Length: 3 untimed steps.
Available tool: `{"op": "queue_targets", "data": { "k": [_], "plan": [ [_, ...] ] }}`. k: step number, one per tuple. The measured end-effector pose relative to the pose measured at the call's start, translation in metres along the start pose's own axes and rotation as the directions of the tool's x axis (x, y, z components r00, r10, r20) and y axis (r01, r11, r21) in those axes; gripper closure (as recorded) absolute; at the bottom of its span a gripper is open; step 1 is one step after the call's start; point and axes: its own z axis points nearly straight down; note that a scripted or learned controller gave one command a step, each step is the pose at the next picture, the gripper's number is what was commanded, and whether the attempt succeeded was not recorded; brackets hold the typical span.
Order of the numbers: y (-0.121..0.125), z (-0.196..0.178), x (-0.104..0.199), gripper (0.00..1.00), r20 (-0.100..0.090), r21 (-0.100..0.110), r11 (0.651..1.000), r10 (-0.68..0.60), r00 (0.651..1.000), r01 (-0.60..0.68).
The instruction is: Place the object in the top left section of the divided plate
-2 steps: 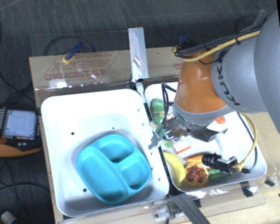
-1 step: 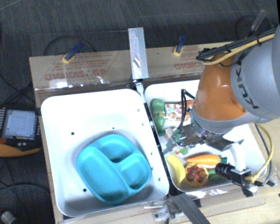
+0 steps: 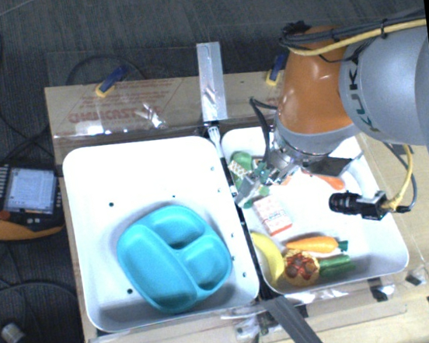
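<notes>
— Two bins: blue divided plate (image 3: 174, 256) sat in the left bin (image 3: 92, 191), tilted.
— Gripper?
— Gripper (image 3: 266, 174) was low over the right bin (image 3: 382, 251), by a green object (image 3: 242, 165) near the divider. Grip state: couldn't tell, arm blocked it. Banana (image 3: 269, 255), carrot (image 3: 312, 245) lay nearer the front.

Bright even overhead light; white bins (image 3: 142, 157) near blown out, soft shadows, slight blur overall.
</notes>
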Motion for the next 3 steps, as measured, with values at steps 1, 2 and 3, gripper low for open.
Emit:
{"op": "queue_targets", "data": {
  "k": [1,2,3],
  "plan": [
    [-0.042,0.038,0.060,1.00,0.000,0.005,0.804,0.594,0.804,-0.594],
    [-0.053,0.038,0.038,1.00,0.001,0.002,0.619,0.785,0.619,-0.785],
    [-0.053,0.031,0.038,1.00,0.006,0.006,0.618,0.786,0.618,-0.786]
  ]
}}
